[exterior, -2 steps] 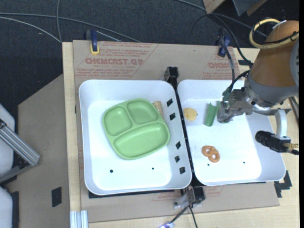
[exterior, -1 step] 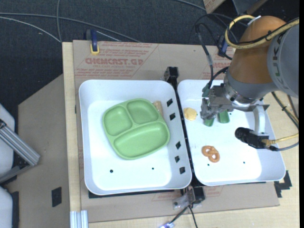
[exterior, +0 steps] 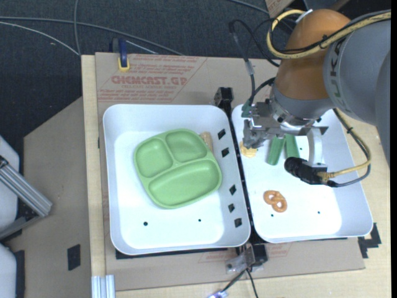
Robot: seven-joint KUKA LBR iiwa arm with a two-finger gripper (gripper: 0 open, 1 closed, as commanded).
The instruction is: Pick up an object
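The gripper (exterior: pixel 253 143) hangs low over the back left part of the right bin (exterior: pixel 347 228), close to the wall this bin shares with the left bin (exterior: pixel 124 216). Its tip is crowded by the wrist hardware above it, so I cannot tell whether it is open or closed, or whether it has hold of anything. A small yellow piece (exterior: pixel 249 151) shows right at its tip, on or just above the bin floor; contact cannot be judged.

Just right of the gripper lie two green sticks (exterior: pixel 275 150), side by side and pointing roughly front to back. A pretzel (exterior: pixel 275 200) lies alone nearer the front of the same bin, well apart from the gripper.

The arm (exterior: pixel 366 67) comes in from the right, and its orange band (exterior: pixel 310 48) sits above the back of the right bin.

In the left bin a green divided plate (exterior: pixel 178 167) lies flat near the middle, turned slightly. A small tan thing (exterior: pixel 206 143) peeks out at its back right edge. Both bins rest on a cardboard sheet (exterior: pixel 149 79) with red print.
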